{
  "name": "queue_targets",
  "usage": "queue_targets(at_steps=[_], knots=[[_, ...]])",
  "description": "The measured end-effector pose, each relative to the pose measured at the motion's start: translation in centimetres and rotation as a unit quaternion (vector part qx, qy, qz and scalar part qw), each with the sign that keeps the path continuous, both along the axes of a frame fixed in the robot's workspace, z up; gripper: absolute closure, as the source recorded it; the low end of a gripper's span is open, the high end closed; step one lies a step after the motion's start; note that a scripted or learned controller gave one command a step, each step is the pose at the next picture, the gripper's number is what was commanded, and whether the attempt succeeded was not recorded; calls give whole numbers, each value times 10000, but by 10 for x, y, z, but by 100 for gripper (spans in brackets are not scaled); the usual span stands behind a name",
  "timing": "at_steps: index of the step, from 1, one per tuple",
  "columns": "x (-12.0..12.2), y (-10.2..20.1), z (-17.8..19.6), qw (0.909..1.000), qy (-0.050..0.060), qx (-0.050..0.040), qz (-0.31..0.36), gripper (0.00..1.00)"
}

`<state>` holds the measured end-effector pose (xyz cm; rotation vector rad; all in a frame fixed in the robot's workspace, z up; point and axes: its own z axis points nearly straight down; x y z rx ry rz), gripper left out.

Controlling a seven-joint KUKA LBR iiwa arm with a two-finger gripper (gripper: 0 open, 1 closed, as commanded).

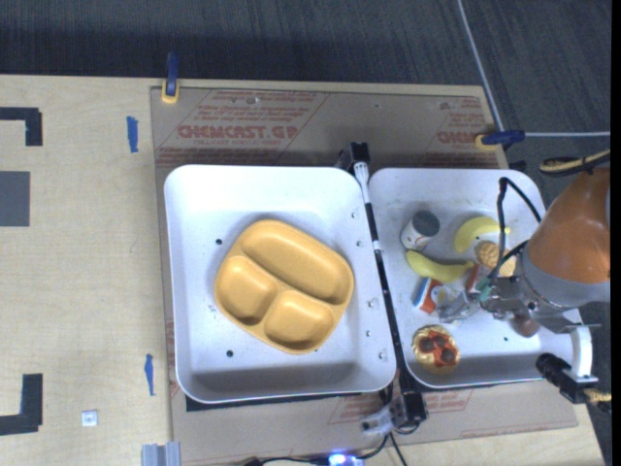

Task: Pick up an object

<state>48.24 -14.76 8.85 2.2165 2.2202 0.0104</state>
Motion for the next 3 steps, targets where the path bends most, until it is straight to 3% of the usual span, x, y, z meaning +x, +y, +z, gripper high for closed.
queue_targets(at_steps=[1,2,3], knots=[[2,0,12,10000,-39,-5,-7,100],[17,82,97,10000,27,-4,-1,100],[18,82,107,10000,4,-12,4,100]])
